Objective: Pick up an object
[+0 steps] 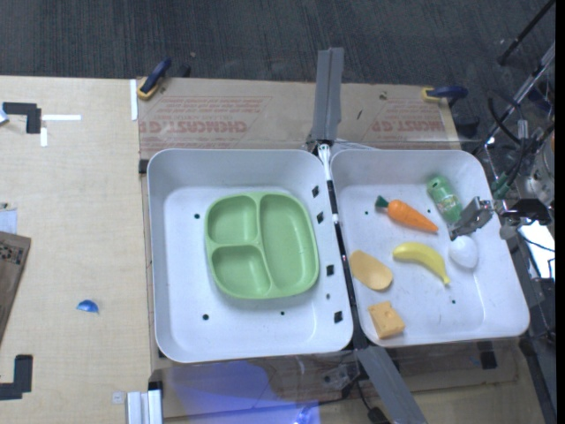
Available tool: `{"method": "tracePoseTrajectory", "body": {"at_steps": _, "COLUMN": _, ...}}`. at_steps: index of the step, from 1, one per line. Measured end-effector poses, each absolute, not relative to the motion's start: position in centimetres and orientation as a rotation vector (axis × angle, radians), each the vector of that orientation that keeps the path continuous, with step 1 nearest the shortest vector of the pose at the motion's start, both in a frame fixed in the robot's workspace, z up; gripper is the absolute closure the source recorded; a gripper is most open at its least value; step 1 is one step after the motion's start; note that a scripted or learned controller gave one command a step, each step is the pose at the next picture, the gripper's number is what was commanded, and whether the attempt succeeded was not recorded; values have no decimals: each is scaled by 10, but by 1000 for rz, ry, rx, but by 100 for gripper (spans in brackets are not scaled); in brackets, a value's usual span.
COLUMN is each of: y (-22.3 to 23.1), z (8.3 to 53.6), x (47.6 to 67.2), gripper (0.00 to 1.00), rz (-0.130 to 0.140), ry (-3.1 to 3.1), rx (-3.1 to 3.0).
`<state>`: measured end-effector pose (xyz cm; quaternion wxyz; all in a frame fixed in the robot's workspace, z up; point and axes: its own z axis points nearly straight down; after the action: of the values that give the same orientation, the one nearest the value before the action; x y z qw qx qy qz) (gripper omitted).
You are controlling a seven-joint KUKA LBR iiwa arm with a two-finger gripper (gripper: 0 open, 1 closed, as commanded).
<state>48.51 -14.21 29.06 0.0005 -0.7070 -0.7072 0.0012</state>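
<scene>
The right bin holds several toy foods: an orange carrot, a green bottle, a yellow banana, a white egg, a pale yellow oval piece and an orange cheese cube. My gripper is a small grey metal piece near the bin's right wall. It hangs just above the egg and right of the bottle's lower end. Nothing is visibly held in it.
In the left bin lies a green divided plate. A grey divider post stands behind the seam between the bins. Cables and arm hardware crowd the right edge. A blue clip lies on the wooden bench at the left.
</scene>
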Motion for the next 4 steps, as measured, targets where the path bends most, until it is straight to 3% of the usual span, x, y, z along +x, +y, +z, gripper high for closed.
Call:
{"method": "tracePoseTrajectory", "body": {"at_steps": 1, "y": -149, "z": 91, "x": 491, "gripper": 0, "rz": 0, "ry": -2342, "rx": -2093}}
{"method": "tracePoseTrajectory", "body": {"at_steps": 2, "y": -149, "z": 91, "x": 491, "gripper": 0, "rz": 1, "ry": -2342, "rx": -2092}}
{"method": "tracePoseTrajectory", "body": {"at_steps": 3, "y": -150, "z": 100, "x": 491, "gripper": 100, "rz": 2, "ry": -2337, "rx": -2095}}
{"method": "tracePoseTrajectory", "body": {"at_steps": 4, "y": -150, "z": 100, "x": 491, "gripper": 0, "rz": 2, "ry": -2338, "rx": -2095}}
